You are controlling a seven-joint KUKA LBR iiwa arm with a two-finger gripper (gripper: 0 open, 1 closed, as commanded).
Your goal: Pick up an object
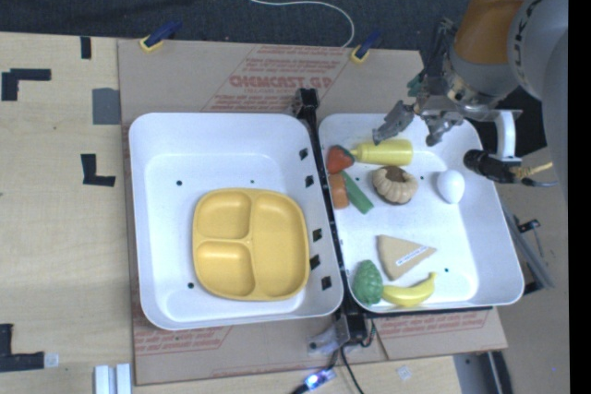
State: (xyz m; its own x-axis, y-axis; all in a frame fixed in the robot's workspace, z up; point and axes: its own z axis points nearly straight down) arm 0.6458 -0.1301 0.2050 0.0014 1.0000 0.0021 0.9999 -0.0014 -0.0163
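pincer: the pincer [417, 120] hangs spread open over the right bin's [494, 240] back edge, nothing in it
target: yellow corn cob [382, 152] lies just beneath
tip: I'd drop straight down, straddle it crosswise, avoid the tomato [340, 159]

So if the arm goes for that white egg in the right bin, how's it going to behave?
The white egg looks smooth and rounded, so it would probably slip or squirt out of a pinch. It sits apart on bare floor of the right bin, so a nudge would likely send it rolling. It seems small, probably light.
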